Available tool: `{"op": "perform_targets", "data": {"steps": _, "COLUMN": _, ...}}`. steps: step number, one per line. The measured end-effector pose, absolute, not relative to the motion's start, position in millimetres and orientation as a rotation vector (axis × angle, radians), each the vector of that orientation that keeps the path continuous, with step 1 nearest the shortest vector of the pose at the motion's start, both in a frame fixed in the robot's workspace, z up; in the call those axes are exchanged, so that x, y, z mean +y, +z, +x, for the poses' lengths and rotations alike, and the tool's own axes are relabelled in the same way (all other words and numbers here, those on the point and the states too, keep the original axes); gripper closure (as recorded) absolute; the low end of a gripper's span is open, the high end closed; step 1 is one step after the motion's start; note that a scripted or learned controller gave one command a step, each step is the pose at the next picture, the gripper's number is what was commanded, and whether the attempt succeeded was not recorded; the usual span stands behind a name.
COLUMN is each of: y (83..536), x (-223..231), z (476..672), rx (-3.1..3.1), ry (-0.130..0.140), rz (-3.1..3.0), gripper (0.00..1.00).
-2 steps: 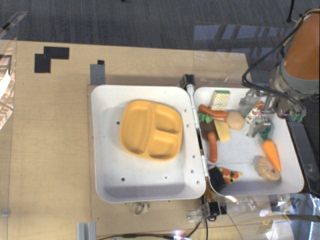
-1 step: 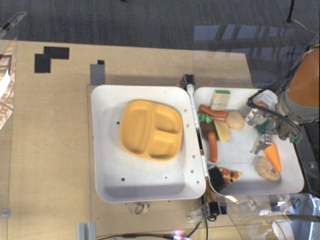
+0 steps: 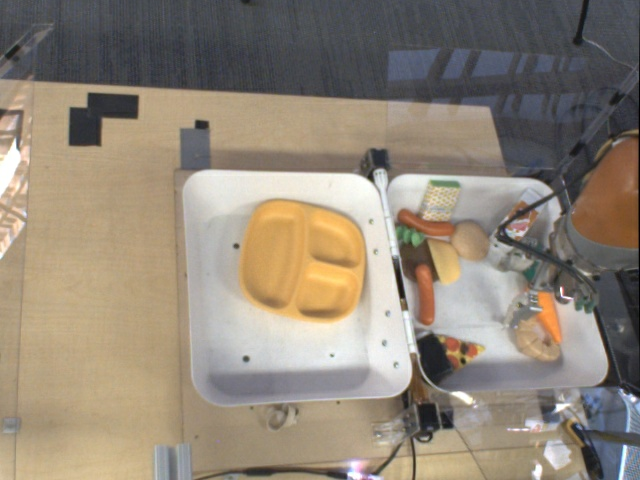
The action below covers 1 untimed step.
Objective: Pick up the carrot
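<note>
pizza slice (image 3: 460,350) lies nearest; gripper (image 3: 540,306) over the carrot (image 3: 549,317), jaw state unclear; no legible writing.

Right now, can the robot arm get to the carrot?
Probably yes. The pincer is already right at the carrot, at the right bin's right side. A bread piece lies close beside it, but nothing covers the carrot from above.
</note>
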<state>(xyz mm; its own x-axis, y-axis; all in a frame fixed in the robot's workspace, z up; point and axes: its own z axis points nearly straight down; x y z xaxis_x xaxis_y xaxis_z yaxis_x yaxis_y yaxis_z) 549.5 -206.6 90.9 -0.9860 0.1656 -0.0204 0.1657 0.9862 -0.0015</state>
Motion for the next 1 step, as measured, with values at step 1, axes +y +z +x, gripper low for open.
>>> {"op": "perform_targets", "data": {"steps": 1, "y": 90.5, "x": -205.7, "z": 493.5, "rx": 3.122, "ry": -0.007, "rz": -0.054, "gripper": 0.00}}
